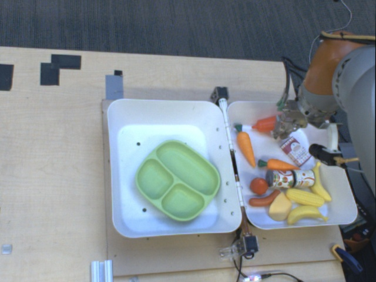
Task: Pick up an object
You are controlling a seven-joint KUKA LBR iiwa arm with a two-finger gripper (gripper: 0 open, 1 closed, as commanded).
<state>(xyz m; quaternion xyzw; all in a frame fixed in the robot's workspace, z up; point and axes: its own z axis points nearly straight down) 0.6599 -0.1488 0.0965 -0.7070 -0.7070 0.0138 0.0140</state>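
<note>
The right bin (350, 213) holds several toy foods. An orange carrot (245, 148) lies near its left wall, and a second carrot (279, 164) lies across the middle. A red tomato (259, 185), a small bottle (291, 179), a corn cob (305, 198), bananas (310, 214) and a yellow block (280, 206) crowd the front. My gripper (288, 124) hangs low over the bin's back part. It sits right beside a red-orange pepper-like piece (266, 124) and just above a white and red packet (296, 149).
The left bin (126, 122) holds a green divided plate (178, 181). A metal clamp (220, 94) sits at the back where the two bins meet. The arm's grey body and orange band (326, 63) rise at the right. Cables trail along the bench's front edge.
</note>
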